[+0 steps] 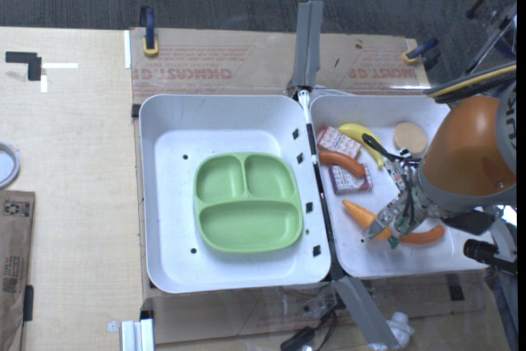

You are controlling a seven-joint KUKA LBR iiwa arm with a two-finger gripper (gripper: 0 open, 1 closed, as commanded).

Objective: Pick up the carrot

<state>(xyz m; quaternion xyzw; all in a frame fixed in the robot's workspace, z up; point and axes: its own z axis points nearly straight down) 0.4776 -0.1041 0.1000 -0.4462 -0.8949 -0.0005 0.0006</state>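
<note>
1. The worktop [74,177] carries 2 white bins side by side: the left bin [164,201] and the right bin [362,259].
2. In the left bin lies a green plate [246,205] with 3 compartments.
3. The carrot [359,214] lies in the right bin, toward its front left part, orange and tapered, slanting down to the right.
4. The arm [468,156], grey with an orange band, reaches in from the right over the right bin.
5. The hand [388,228] hangs low at the carrot's lower right end, touching it or just above it; its tips look slightly spread, with the carrot's end perhaps between them, though the view is too cluttered to be sure.
6. Just right of the hand lies an orange sausage-shaped piece [423,236].
7. Farther back in that bin sit a red-and-white packet [339,142], a red sausage [341,161], a yellow banana [360,132] and a tan round biscuit [409,136].
</note>
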